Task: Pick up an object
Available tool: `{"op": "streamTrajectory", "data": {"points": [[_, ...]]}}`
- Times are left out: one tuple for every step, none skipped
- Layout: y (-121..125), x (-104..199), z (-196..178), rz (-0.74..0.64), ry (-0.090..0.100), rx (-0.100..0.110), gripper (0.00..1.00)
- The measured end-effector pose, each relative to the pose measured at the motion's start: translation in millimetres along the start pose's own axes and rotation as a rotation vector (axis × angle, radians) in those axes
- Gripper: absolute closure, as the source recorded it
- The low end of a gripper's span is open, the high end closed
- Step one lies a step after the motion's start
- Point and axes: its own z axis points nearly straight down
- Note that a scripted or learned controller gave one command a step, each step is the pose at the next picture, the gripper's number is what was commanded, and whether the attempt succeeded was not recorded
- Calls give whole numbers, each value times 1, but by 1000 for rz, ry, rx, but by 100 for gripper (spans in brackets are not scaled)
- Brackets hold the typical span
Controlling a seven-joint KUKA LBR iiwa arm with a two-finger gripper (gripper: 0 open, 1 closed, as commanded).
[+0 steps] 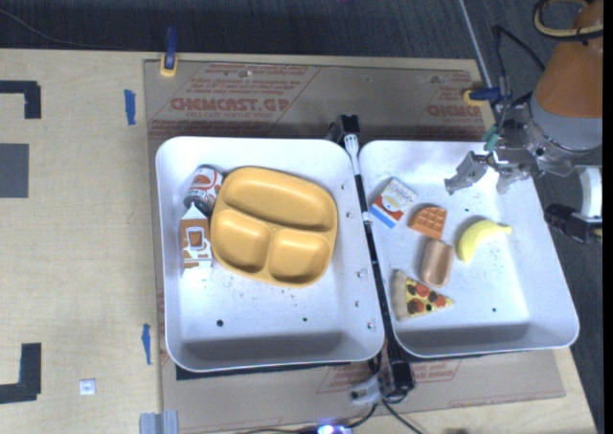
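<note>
On the bench's right-hand white bin point(546, 312), the gripper point(484, 173) hangs with jaws apart and empty near the far edge, the banana point(479, 234) lying just nearer, long axis left-right.

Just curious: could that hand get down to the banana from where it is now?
Probably yes. The hand hangs just above the banana, which lies apart from the waffle, with nothing on top.

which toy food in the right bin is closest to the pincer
The yellow plastic banana, lying just below the pincer; the waffle, hot dog, pizza slice and small carton sit farther left or lower.
</note>
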Motion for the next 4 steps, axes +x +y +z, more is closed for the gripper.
{"op": "streamTrajectory", "data": {"points": [[-37,28,94,1,-1,-2,0],[-37,28,85,2,-2,-5,100],[-37,28,85,2,-2,-4,0],[-36,28,74,2,-3,-7,100]]}}
